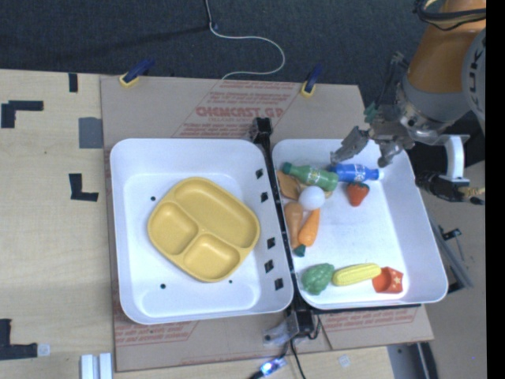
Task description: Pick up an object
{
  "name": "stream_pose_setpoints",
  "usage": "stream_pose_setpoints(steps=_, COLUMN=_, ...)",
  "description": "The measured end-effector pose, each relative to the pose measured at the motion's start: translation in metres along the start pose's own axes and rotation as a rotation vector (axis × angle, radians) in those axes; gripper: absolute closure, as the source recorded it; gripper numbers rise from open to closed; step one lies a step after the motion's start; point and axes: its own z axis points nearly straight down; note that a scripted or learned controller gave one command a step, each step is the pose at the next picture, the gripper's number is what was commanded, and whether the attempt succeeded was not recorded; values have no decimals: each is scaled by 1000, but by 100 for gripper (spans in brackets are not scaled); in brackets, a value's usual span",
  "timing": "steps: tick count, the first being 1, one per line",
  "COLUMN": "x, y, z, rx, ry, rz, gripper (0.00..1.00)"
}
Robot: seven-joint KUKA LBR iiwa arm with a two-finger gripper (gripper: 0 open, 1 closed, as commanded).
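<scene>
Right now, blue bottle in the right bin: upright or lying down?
Lying down. The blue bottle rests on its side across the right bin, beside the green bottle.

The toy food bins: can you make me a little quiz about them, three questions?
1. True or false: the yellow plate lies in the left bin.
2. Which toy lies closest under the tool? A) corn B) blue bottle C) broccoli
3. Fill in: in the right bin, the corn lies between the broccoli and a ____ toy.

Key:
1. True.
2. B, the blue bottle, near that bin's far edge.
3. Red; the red toy sits by the near right corner.
</scene>
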Motion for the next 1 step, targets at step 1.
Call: stream_pose_setpoints(steps=1, x=0, y=2, z=-7, rx=-12, ry=-2, rz=-3, gripper=0)
